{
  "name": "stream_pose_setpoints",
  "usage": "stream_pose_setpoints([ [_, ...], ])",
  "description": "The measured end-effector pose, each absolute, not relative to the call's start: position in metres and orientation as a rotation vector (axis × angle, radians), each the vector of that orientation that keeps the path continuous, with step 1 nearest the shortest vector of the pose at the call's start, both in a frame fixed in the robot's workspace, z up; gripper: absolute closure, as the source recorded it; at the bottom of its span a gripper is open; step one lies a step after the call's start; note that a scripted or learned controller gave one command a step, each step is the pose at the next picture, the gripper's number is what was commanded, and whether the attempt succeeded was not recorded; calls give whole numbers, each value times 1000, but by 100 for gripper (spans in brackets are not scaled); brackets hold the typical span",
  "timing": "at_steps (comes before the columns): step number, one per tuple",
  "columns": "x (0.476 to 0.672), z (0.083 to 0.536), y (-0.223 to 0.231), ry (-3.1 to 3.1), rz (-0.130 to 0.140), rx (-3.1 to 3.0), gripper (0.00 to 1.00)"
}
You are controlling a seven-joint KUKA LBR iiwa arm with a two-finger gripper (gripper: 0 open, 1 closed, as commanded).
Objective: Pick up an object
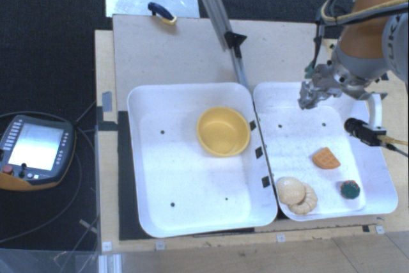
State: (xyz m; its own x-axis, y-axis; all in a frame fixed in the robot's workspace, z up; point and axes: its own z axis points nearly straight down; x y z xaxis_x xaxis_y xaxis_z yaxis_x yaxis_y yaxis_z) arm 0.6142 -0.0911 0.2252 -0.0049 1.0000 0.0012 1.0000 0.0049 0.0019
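While its grip unreadable, pincer (311,98) high in right bin (374,201), orange wedge (326,158) well below.

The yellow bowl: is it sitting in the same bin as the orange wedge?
No. The yellow bowl sits in the left bin, while the orange wedge lies in the right bin.

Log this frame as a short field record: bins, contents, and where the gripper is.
left bin: holds a yellow bowl, upright, near its right wall
right bin: holds an orange wedge, a tan pastry pair at the front left, a small dark green item at the front right
gripper: above the right bin's far end, apart from all three items
grasp: nothing seen between the fingers
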Motion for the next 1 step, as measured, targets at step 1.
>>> stream_pose_setpoints([
  [1,620,235,-43,2227,2,2216,100],
])
